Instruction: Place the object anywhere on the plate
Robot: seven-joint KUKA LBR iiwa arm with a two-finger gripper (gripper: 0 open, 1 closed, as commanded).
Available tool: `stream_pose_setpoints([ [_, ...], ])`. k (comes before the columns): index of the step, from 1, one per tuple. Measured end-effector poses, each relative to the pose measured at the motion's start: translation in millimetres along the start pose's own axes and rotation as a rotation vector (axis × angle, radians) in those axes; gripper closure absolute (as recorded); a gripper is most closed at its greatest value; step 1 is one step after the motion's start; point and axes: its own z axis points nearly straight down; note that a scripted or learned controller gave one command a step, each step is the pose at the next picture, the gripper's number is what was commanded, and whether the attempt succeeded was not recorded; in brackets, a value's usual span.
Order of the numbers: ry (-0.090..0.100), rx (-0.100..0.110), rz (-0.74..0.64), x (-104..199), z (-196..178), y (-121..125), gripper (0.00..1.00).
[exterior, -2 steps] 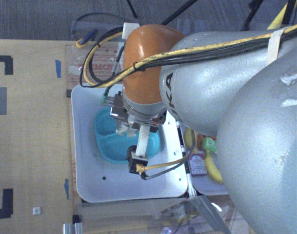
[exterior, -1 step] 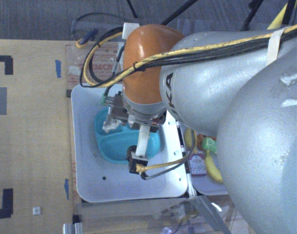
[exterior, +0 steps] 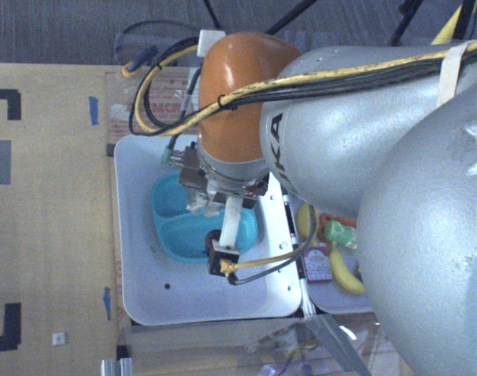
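A blue divided plate [exterior: 169,210] lies in the left white bin [exterior: 144,288], toward its upper middle. My gripper [exterior: 199,204] hangs right over the plate's middle, reaching in from the right under the orange wrist band. The wrist and its mount hide most of the plate's right half and whatever lies under the gripper. No object can be made out in the gripper.
The right bin [exterior: 332,298] peeks out under the arm and holds a banana [exterior: 345,272], another yellow piece [exterior: 303,219], an orange and green item [exterior: 337,232] and a pink packet [exterior: 318,263]. A small dark speck [exterior: 167,286] marks the left bin's floor below the plate.
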Motion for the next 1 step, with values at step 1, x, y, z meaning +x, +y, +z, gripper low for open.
stream_pose_setpoints([
  [1, -0.005, 0.005, 0.376, -51.5, 9.8, 5.3, 1.00],
])
